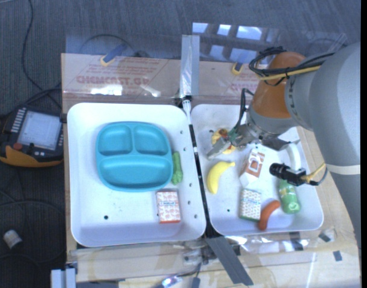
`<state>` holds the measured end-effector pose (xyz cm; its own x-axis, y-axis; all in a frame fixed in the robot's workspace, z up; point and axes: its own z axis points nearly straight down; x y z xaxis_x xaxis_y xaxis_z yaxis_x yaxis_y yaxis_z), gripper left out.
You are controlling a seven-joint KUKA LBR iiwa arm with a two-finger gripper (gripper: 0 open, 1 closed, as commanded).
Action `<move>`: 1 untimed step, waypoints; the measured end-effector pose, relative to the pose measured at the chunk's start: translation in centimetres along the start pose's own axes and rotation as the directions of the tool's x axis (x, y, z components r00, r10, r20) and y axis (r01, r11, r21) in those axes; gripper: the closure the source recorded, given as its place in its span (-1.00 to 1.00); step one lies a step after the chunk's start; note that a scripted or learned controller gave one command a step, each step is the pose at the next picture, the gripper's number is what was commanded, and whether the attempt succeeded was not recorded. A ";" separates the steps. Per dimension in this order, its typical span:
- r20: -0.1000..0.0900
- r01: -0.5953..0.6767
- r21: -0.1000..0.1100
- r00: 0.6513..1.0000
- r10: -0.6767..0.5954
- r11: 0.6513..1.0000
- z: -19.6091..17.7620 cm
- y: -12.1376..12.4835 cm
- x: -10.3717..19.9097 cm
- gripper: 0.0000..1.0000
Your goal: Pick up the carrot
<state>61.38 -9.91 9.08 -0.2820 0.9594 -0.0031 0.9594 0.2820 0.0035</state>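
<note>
Overhead, the gripper hangs low in the right bin, near its left wall and upper edge; whether it is released or clenched cannot be told. The carrot lies at the bin's front edge, well apart from the gripper, between a small carton and a green bottle. A banana lies just below the gripper. The left bin bears a blue plate with bare floor along its front.
</note>
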 end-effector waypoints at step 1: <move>-0.001 0.026 0.004 1.000 -0.026 1.000 -5.8 0.7 -1.4 -1.00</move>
<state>62.42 -10.99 14.92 -0.3064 0.9519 -0.0017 0.9519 0.3064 -0.0007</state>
